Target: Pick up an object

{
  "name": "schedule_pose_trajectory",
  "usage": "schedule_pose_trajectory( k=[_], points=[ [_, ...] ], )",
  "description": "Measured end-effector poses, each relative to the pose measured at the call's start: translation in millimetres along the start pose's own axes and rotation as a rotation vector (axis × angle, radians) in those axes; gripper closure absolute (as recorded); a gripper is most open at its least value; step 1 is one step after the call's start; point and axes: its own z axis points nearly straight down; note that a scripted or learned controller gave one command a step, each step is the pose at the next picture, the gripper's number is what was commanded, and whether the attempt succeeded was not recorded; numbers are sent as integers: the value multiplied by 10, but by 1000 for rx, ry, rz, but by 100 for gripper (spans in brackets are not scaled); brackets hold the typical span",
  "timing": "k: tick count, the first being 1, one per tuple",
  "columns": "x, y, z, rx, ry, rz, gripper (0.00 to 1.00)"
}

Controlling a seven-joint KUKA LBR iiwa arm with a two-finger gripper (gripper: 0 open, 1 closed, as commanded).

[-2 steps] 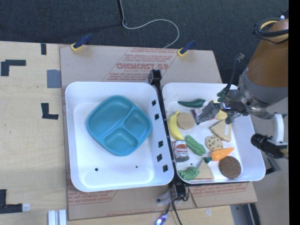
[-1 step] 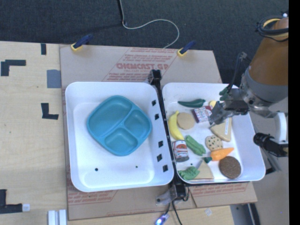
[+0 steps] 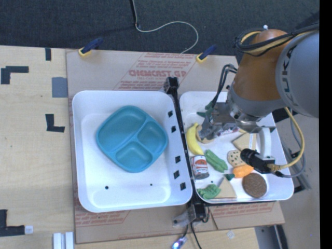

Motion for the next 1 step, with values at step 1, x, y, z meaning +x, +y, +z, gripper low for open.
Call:
schedule_pose_trajectory(
  k=[1],
  points=[
    [461,-383,232,2,1,1,100]
  ],
)
